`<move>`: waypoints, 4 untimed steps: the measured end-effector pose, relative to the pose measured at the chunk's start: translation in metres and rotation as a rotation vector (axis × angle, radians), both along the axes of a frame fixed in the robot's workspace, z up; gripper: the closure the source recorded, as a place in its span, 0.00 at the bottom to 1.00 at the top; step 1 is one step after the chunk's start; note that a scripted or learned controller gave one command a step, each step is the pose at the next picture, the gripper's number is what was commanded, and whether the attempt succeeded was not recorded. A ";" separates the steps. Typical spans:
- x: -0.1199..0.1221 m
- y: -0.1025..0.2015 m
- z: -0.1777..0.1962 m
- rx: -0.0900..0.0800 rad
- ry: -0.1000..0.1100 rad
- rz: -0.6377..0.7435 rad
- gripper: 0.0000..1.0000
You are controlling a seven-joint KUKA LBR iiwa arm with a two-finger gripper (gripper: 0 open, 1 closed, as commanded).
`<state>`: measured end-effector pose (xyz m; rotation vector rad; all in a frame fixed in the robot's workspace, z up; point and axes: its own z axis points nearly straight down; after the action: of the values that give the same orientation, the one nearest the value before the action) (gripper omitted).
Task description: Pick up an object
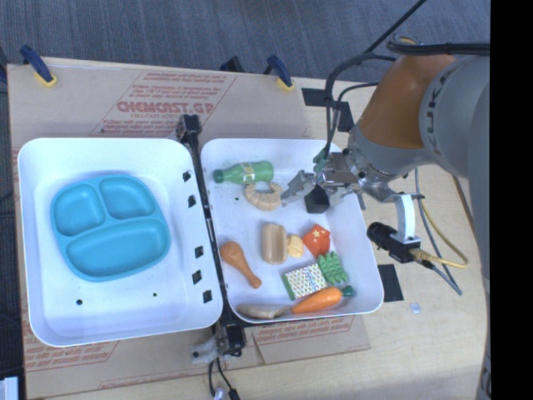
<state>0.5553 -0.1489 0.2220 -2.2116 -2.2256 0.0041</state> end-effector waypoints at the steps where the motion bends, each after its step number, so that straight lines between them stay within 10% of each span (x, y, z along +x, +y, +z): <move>1: -0.037 0.052 -0.113 -0.004 -0.016 0.040 0.00; 2: -0.067 0.053 -0.120 -0.005 -0.040 -0.050 0.00; 3: -0.008 0.052 -0.130 0.000 -0.003 0.219 0.00; 4: -0.007 0.052 -0.120 0.000 -0.001 0.223 1.00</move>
<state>0.5479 -0.0971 0.1017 -1.9506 -2.4594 0.0033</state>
